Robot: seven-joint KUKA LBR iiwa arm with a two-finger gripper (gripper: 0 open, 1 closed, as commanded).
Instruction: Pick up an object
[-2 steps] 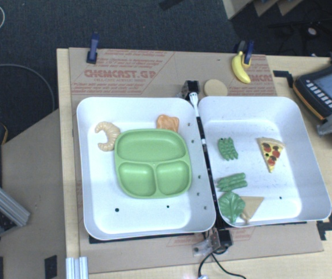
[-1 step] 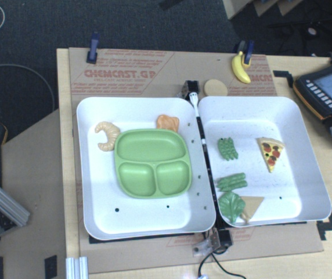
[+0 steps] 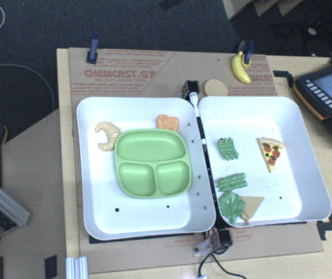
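On the bench, right bin [image 3: 305, 150]: pizza slice [image 3: 270, 151], bean pods [image 3: 231, 182], leafy piece [image 3: 231, 205] hard against the wall, all flat, so likely to slip or jam a grasp; pincer state cannot be told

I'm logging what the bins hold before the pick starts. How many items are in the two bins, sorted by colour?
Green: 4, namely the divided plate, bean bunch, pea pods, leafy piece
Tan or beige: 2, namely the croissant, flat wedge
Orange: 1, the toast-like piece
Yellow with red: 1, the pizza slice
Total: 8
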